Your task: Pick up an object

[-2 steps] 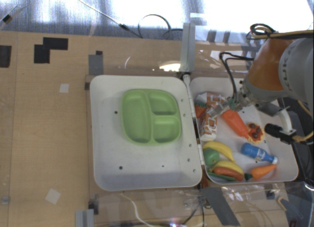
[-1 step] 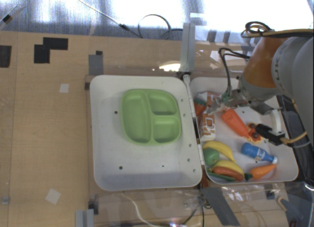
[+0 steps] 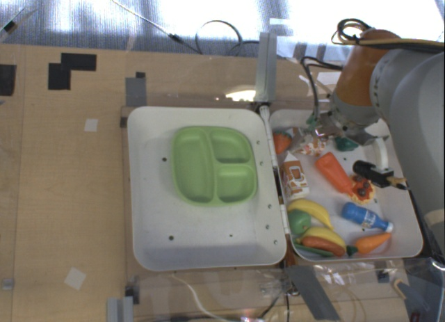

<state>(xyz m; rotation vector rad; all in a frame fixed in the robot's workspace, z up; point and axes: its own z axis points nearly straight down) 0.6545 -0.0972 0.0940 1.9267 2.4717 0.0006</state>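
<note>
The right bin (image 3: 410,240) holds several toy foods. Among them are an orange bottle-shaped piece (image 3: 334,172), a small printed carton (image 3: 295,179), a yellow banana (image 3: 311,210), a blue bottle (image 3: 366,217) and a carrot (image 3: 373,242). My gripper (image 3: 318,130) is lowered into the far end of this bin, just above a red-and-white item (image 3: 313,148) and next to a teal piece (image 3: 345,144). The wrist hides the spot right beneath the gripper. Nothing is seen lifted.
The left bin (image 3: 156,244) carries a green divided plate (image 3: 213,164). An orange-red piece (image 3: 281,142) lies by the wall between the bins. A green piece (image 3: 298,222), a second banana (image 3: 324,234) and a red sausage-like piece (image 3: 321,245) crowd the right bin's near corner.
</note>
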